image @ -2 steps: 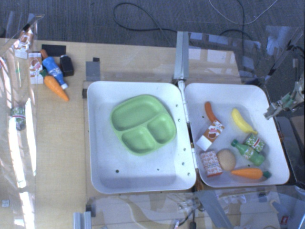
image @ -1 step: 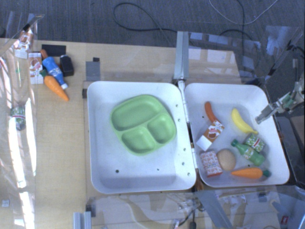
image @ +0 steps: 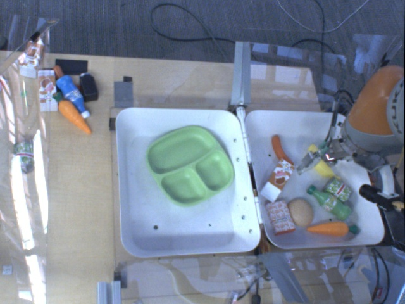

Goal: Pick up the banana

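One banana (image: 323, 167); two carrots (image: 331, 229)

This is a robotics lab, set up for pick-and-place trials. A pale wooden bench (image: 76, 189) carries two shallow white bins (image: 136, 233) side by side in the middle and right of the frame, parted by a metal rail (image: 239, 75). The things in them are toys, not real goods: a green divided plate (image: 190, 163) in the left bin, and plastic food such as a carrot (image: 329, 229) and a small bottle (image: 328, 200) in the right one. More toy items (image: 66, 97) lie at the upper left. Loose black cables (image: 190, 24) trail over grey carpet (image: 114, 11) along the top. A grey and orange arm (image: 376, 109) enters at the right edge.
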`<state>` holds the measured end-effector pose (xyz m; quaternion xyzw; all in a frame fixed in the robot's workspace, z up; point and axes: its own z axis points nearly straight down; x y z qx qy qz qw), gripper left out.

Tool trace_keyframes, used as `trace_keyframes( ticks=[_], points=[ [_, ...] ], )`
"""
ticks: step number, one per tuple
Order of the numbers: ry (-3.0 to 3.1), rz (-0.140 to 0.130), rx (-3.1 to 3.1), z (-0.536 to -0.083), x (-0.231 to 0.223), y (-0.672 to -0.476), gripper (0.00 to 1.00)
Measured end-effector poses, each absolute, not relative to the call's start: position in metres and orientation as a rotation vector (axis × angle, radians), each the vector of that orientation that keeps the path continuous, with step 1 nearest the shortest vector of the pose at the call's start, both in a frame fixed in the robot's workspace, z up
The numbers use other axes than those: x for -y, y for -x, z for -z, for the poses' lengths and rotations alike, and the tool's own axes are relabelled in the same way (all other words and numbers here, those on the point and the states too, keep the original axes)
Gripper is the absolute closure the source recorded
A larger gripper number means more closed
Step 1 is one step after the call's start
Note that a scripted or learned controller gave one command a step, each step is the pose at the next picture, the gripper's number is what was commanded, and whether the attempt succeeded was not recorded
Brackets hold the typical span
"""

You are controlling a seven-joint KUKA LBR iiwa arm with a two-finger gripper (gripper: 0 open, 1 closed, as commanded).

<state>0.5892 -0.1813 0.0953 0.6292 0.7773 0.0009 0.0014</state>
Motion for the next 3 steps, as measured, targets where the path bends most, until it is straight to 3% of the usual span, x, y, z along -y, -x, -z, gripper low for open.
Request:
trace_keyframes(
  ticks=[1,2,3],
  points=[
    [-1.969,-0.007,-2.440,-0.105,0.180,-0.591,1.00],
    [-1.970,-0.007,-2.440,-0.105,0.181,-0.591,0.00],
    [-1.962,-0.013,-2.440,-0.116,0.180,-0.594,1.00]
  ],
)
